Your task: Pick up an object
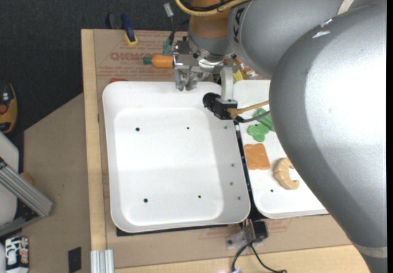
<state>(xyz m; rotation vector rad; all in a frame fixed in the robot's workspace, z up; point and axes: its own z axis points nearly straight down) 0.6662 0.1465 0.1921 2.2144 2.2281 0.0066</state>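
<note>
The nearest candidate was the green piece, lying in the right bin close against the wall that the two bins share. It looked like a small plastic toy, light and stiff, probably a little slick, and lobed at its edge; I judged that pinching it across its narrow middle would hold better than catching a lobe. Just in front of it along that same wall lay the flat orange slab, which seemed too low and broad for an easy pinch. Farther from the wall sat the pale croissant-shaped piece, plump and rounded, perhaps the kindest shape to close on across its thick belly.

My pincer hung over the back rim of the left bin, on the other side of the shared wall from all three and well apart from them. Its two metal tips pointed down with only a slim gap between, and I had hold of nothing. Reaching the green piece would mean crossing the wall toward the right bin and forward.
</note>
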